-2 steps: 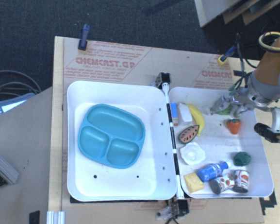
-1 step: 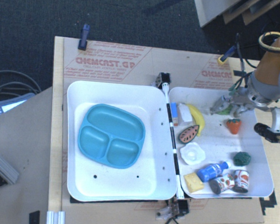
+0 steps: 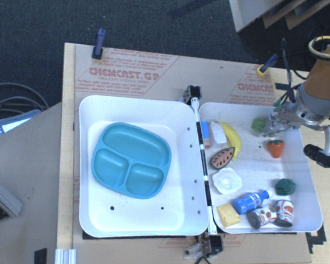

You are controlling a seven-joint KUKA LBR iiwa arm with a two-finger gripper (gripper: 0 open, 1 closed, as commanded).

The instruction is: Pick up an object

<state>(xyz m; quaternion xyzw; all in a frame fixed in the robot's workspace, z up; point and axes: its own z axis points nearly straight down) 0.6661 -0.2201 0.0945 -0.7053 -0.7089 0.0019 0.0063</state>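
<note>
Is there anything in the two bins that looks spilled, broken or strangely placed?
Nothing looks spilled or broken. The blue divided plate lies flat in the left bin. The toys in the right bin are loosely scattered; the blue bottle and printed can lie on their sides, which seems ordinary here.

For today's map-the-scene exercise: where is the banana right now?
The banana lies in the right bin, near its upper-left corner, between a white box on its left and the watermelon slice just below.
</note>
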